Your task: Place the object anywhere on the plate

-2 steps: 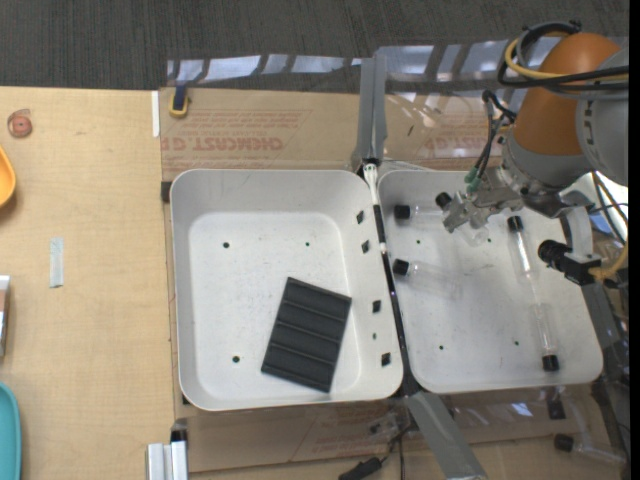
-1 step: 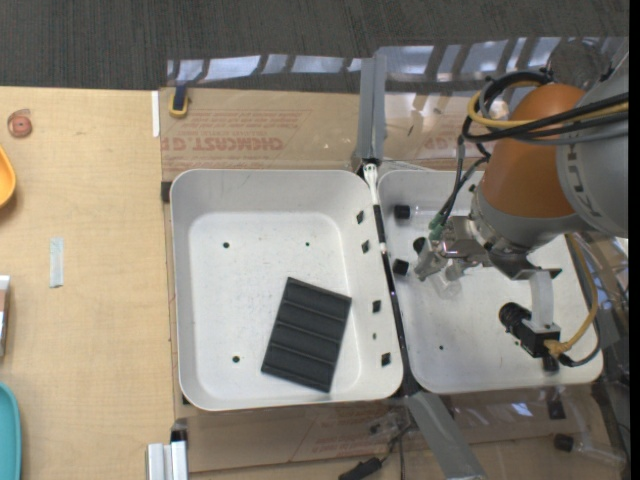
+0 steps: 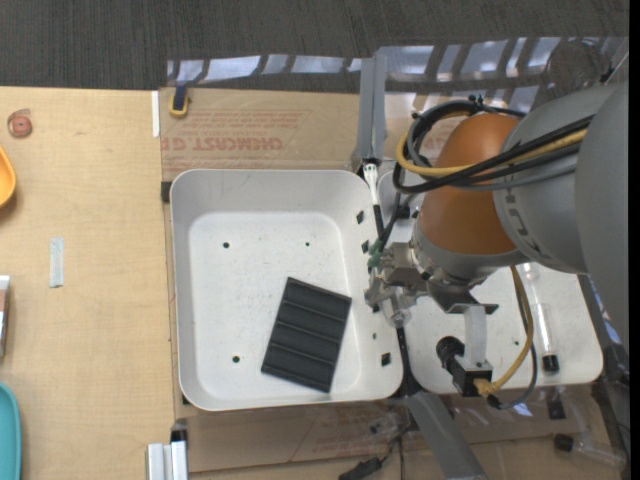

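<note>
A black ribbed rectangular slab [image 3: 307,333] lies flat and slightly turned in the front right part of the left white bin [image 3: 200,268]. The grey arm with its orange band [image 3: 470,193] reaches in from the right and covers most of the right bin [image 3: 575,353]. My gripper [image 3: 393,303] hangs at the seam between the two bins, just right of the slab's upper corner. The wrist hides whatever lies under it.
Yellow and black cables loop around the wrist [image 3: 440,143]. Cardboard [image 3: 260,133] lies behind the left bin. On the wooden bench to the left are a small grey strip [image 3: 56,263], an orange item [image 3: 4,183] and a teal item [image 3: 8,433].
</note>
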{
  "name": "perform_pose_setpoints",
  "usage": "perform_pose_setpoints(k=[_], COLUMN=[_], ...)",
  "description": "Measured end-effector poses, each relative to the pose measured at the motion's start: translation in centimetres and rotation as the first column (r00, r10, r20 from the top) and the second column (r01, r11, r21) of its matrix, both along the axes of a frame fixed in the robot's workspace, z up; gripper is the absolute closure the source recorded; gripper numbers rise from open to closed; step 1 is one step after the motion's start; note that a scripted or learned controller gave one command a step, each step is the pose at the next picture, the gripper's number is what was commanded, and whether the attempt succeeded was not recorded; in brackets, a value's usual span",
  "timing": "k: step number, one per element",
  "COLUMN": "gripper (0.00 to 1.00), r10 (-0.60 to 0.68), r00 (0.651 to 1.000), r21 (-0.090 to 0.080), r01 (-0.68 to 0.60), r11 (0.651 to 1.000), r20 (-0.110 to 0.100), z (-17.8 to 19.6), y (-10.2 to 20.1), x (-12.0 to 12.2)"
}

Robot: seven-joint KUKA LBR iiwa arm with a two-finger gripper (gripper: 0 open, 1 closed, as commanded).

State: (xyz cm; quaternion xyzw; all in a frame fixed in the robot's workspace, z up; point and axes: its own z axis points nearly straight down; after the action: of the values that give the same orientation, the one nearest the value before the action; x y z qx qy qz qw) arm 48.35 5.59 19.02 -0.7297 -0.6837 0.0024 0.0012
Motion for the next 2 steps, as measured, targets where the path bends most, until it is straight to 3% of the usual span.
perform_pose_setpoints(k=[1, 2], gripper=[1.0, 1.0], r10=[-0.248, -0.215], r00=[0.969, 0.977], r21=[-0.004, -0.003], r01=[0.248, 0.215], r11=[0.969, 0.977], r20=[0.001, 0.003], z=[0.0, 12.4], y=[9.2, 4.4], x=[1.0, -0.5])
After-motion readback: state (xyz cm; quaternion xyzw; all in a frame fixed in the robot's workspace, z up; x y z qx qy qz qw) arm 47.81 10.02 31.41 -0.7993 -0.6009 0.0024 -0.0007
